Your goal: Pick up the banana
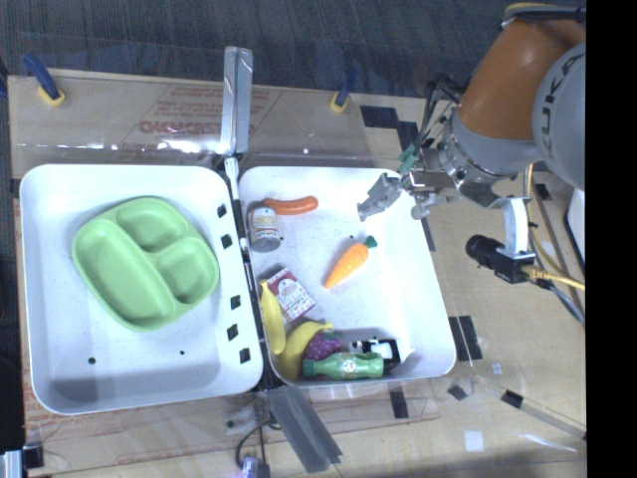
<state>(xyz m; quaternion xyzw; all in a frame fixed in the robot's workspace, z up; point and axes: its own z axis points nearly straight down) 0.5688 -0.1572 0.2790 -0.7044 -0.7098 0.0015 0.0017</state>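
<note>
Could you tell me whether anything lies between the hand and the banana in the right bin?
Yes. The hand hovers near the bin's upper right, the banana lies at the lower left. The toy carrot sits on the line between them, and a small carton overlaps the banana.

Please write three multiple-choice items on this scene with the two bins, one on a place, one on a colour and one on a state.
1. Where does the banana lie?
A. In the right bin, along its left wall
B. On the green plate
C. On the bench outside the bins

2. What colour is the divided plate in the left bin?
A. Orange
B. Green
C. Blue

3. Where is the claw now?
A. Gripping the banana
B. Pressed on the plate
C. Over the right bin's upper right, apart from the banana

Answers: 1 A, the banana curves beside the right bin's left wall near the small carton. 2 B, the plate is pale green. 3 C, the claw hangs above the carrot, far from the banana.
</note>
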